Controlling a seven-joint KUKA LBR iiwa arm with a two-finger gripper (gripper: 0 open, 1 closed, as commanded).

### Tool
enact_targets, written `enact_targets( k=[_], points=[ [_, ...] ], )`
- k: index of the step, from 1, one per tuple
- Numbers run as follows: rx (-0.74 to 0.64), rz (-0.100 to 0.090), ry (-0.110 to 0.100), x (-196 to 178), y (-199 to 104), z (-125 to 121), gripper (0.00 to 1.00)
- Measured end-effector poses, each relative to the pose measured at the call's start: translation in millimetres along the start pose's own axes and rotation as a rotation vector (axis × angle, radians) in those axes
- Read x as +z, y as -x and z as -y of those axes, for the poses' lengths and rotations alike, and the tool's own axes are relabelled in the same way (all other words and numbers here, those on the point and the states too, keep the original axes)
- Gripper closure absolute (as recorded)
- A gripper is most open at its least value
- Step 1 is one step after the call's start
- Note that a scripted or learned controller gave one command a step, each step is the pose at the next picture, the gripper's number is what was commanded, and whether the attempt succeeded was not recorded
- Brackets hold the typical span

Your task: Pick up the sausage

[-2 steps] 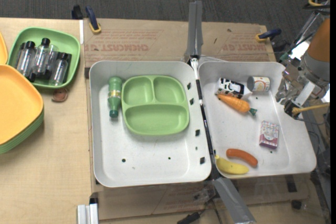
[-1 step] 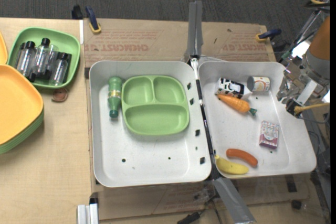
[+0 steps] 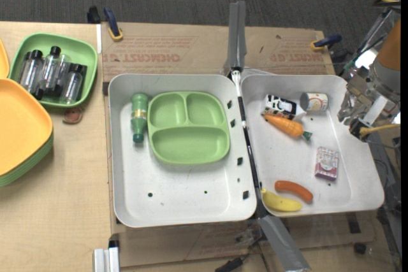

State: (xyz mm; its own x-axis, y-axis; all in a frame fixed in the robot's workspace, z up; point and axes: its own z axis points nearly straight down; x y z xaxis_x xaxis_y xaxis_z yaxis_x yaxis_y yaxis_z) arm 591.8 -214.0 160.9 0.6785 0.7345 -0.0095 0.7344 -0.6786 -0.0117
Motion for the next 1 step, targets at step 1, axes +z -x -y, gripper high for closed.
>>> enact_targets(
  k=[1],
  points=[
    [-0.002, 0.002, -0.002, -7.6, 0.4, 0.3, 1.00]
  ],
)
